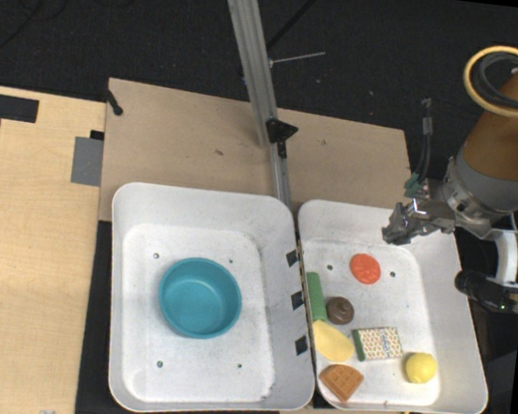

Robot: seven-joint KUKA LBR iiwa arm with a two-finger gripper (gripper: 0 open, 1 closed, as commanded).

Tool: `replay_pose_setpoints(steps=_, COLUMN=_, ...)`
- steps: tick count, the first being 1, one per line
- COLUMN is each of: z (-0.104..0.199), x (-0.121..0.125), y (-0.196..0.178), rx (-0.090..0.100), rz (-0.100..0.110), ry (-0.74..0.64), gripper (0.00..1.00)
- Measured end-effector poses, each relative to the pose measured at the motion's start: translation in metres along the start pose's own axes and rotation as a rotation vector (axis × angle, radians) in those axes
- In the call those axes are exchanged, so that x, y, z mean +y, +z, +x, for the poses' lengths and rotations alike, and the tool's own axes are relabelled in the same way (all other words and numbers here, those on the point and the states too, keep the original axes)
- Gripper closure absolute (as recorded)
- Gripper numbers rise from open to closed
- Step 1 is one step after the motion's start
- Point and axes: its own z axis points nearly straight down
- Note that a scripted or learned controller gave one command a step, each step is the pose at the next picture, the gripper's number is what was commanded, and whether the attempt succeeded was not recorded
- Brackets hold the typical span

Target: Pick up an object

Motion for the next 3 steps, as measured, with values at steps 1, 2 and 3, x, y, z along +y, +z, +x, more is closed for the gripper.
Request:
replay_pose_setpoints(steps=1, z=0.054, x=0.001, y=0.016, rx=0.000, rz=0.002, ry=0.000, gripper=1.00)
replay_pose_setpoints(steps=2, z=0.102, x=0.009, y=0.030, rx=0.000, rz=0.002, ry=0.001, gripper=1.00)
replay_pose_setpoints(steps=3, z=0.157, x=0.012, y=0.022, rx=-0.001, rz=0.000, ry=0.000, gripper=1.00)
